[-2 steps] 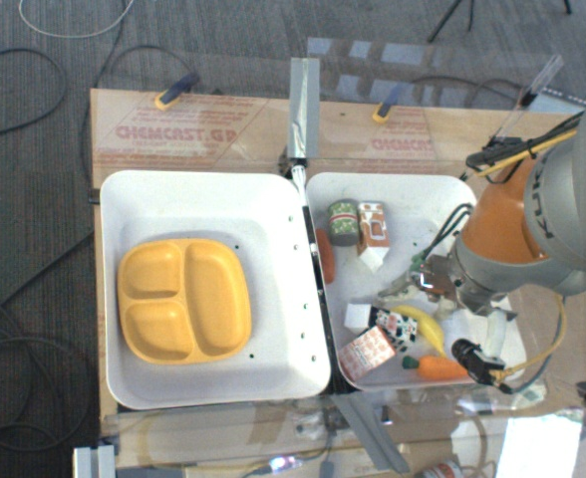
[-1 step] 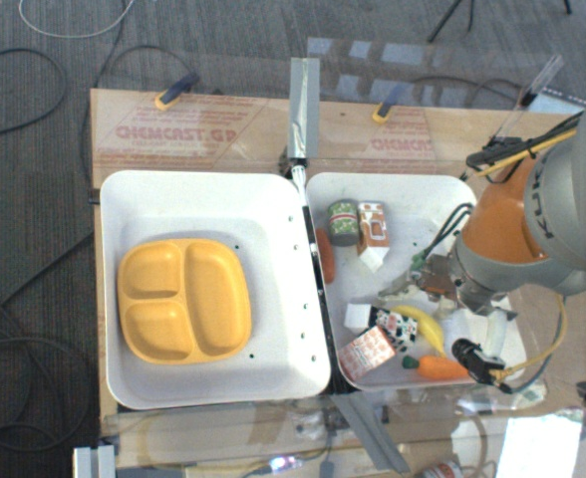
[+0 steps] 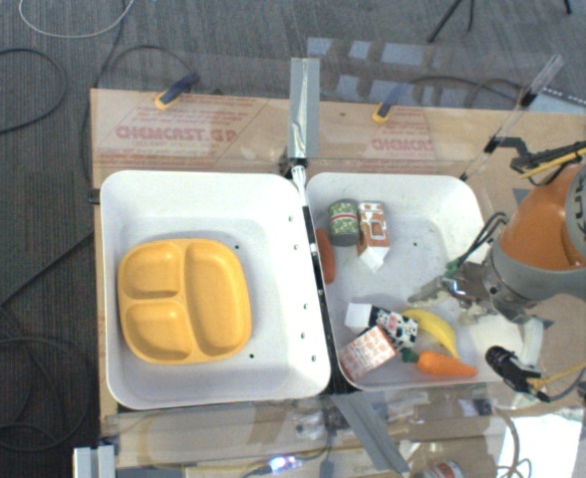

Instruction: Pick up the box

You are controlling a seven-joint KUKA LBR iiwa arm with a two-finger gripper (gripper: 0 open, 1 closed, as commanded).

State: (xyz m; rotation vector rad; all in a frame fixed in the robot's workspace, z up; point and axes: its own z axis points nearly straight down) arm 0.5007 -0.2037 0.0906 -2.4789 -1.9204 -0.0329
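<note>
The right bin (image 3: 442, 202) holds more than one box. A brown and white carton (image 3: 373, 229) stands near its back left, beside a green can (image 3: 344, 222). A red and white box (image 3: 368, 352) lies tilted against the front left wall, and a small black and white box (image 3: 397, 327) lies just behind it. My gripper (image 3: 444, 289) hangs over the right half of this bin, just above the banana (image 3: 436, 329) and to the right of the black and white box. Nothing shows in its grasp.
A yellow divided plate (image 3: 184, 299) lies in the left bin (image 3: 134, 192). The right bin also holds a red sausage (image 3: 325, 255) along its left wall, a small white block (image 3: 359, 316) and a carrot (image 3: 445, 365) at the front. Cables trail at the right.
</note>
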